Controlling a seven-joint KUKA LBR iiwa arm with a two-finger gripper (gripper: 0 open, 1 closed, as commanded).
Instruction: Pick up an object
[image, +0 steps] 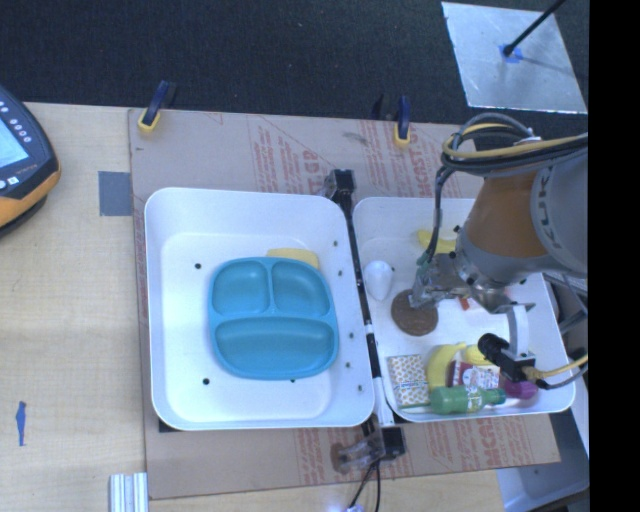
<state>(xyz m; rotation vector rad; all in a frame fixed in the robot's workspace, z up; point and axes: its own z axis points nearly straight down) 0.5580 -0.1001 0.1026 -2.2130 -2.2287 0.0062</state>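
- near edge of the right bin (560, 400): a green bottle (462, 401) lies on its side along the near wall, with a purple piece (521, 391) just beside its right end.
- just left of the bottle, a small patterned square packet (407, 379) lies flat in the near left corner of that bin.
- just behind the bottle: a yellow object (445, 362) and a red-and-white packet (476, 377), touching each other in a cluster.
- mid bin: a brown round disc (414, 316) lies flat on the floor of the right bin.
- my gripper (432, 292) is down at the far right rim of that disc; whether my fingers are parted or closed on anything, i cannot tell.
- left of the disc, close to the divider, a small white object (379, 277) rests.
- farther back, a bit of yellow (431, 240) shows beside my wrist; what it is i cannot tell.
- left bin (160, 300): a blue divided plate (273, 317) sits near the middle, with a pale yellow item (293, 256) touching its far edge.
- my arm (515, 215) enters from the right, over the right bin's far half.
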